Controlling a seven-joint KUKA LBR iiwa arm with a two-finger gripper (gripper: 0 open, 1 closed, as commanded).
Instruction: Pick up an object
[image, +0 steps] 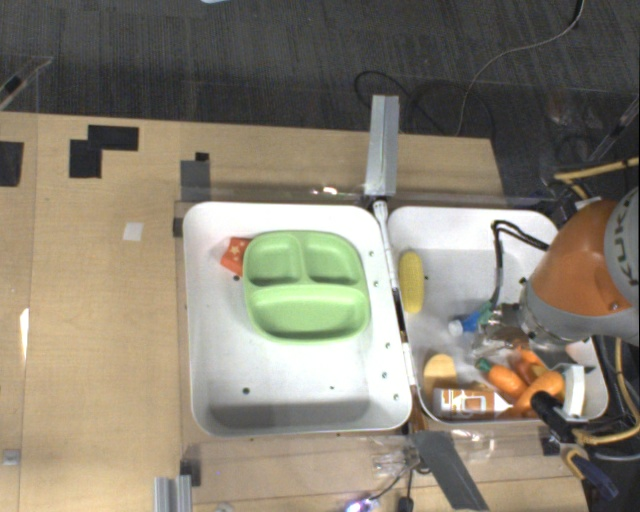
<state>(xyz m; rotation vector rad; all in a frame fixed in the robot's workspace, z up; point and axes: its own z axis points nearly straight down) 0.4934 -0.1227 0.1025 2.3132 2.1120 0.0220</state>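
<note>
Low at four o'clock, the hand (487, 335) sits among the right bin's (455, 232) clutter. Whether it grips anything, I cannot tell. A green tray (305, 284) fills the left bin (210, 350).

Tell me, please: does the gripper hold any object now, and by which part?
It cannot be told. The gripper sits low in the right bin among the orange pieces, but no object shows between its fingers.

The pale wood-grain counter (90, 320) looks matt and smooth. On it, the two shallow white plastic bins (300, 415) have a soft sheen. The green divided plastic tray (305, 283), lying in the left bin, is smooth with a dull gloss. Behind the bins, the upright grey metal bar (382, 145) looks brushed.
</note>
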